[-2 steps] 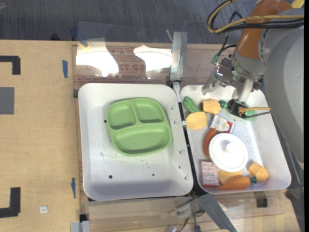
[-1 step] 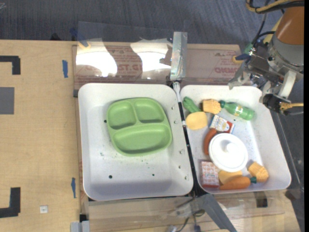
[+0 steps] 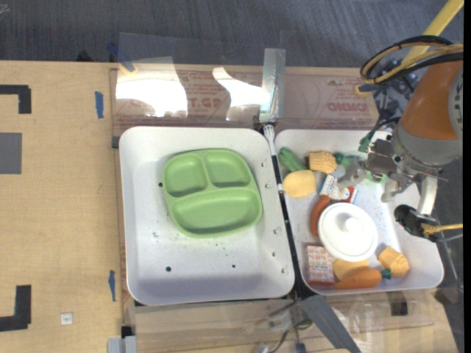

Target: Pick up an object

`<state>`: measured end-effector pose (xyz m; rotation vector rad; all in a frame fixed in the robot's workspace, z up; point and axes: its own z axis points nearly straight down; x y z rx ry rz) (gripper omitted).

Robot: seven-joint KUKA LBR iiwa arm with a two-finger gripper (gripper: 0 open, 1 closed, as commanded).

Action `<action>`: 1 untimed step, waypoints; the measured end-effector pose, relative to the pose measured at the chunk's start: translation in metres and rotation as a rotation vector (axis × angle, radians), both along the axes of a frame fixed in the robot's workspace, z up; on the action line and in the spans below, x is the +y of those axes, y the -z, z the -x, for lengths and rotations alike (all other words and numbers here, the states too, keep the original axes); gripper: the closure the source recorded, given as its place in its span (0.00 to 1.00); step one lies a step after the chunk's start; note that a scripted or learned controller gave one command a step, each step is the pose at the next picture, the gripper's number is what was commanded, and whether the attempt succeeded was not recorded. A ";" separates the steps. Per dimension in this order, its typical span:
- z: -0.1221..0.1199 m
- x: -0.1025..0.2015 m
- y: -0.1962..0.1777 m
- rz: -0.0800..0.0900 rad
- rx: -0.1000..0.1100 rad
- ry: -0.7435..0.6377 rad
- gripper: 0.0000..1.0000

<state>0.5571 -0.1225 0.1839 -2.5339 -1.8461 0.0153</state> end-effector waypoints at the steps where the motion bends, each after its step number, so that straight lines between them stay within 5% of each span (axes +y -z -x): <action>1: -0.017 -0.032 0.036 -0.002 -0.007 -0.125 0.00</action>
